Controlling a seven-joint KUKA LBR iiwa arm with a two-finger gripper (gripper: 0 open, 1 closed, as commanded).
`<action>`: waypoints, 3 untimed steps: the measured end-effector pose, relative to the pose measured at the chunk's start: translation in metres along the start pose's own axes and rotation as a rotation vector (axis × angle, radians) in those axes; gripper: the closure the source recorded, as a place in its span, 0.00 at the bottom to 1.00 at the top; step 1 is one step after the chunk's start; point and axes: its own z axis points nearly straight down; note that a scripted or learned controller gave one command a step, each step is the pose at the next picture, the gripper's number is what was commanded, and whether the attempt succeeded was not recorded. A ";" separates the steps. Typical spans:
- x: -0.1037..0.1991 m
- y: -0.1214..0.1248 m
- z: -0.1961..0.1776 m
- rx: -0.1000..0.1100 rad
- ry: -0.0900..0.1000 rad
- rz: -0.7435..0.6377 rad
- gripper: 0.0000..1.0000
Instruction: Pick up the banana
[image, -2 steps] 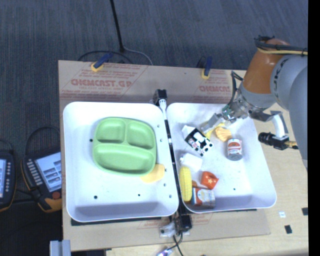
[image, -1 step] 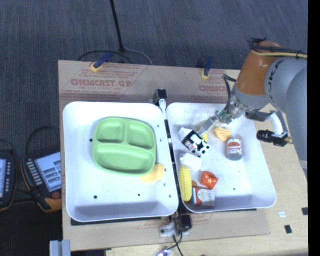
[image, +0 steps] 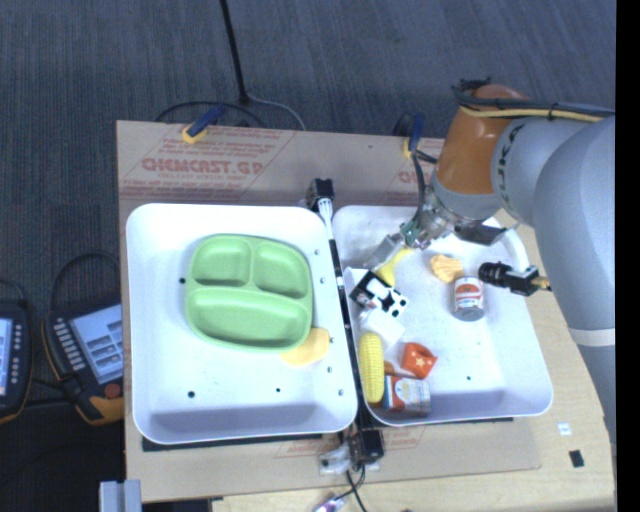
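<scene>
A pale yellow curved piece (image: 308, 347) that looks like the banana lies in the left bin (image: 160, 400), against the lower right corner of the green divided plate (image: 250, 290). A second small yellow thing (image: 397, 262) lies in the right bin (image: 520, 390), right under my gripper (image: 392, 255); I cannot tell what it is. The gripper reaches down and left from the orange wrist band (image: 470, 150) into the right bin's upper left part. I see nothing plainly held in it.
The right bin holds a black-and-white object (image: 380, 293), a corn cob (image: 370, 362), a red-orange piece (image: 418, 358), a small can (image: 467, 297), an orange-yellow piece (image: 445, 266) and a jar (image: 405, 395). The bins' shared rim (image: 340, 300) runs between gripper and plate.
</scene>
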 end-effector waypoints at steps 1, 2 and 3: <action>-0.002 0.003 -0.012 -0.014 -0.010 -0.001 1.00; -0.001 0.003 -0.011 -0.013 -0.009 -0.001 0.00; 0.027 -0.033 -0.002 -0.020 -0.005 0.041 0.00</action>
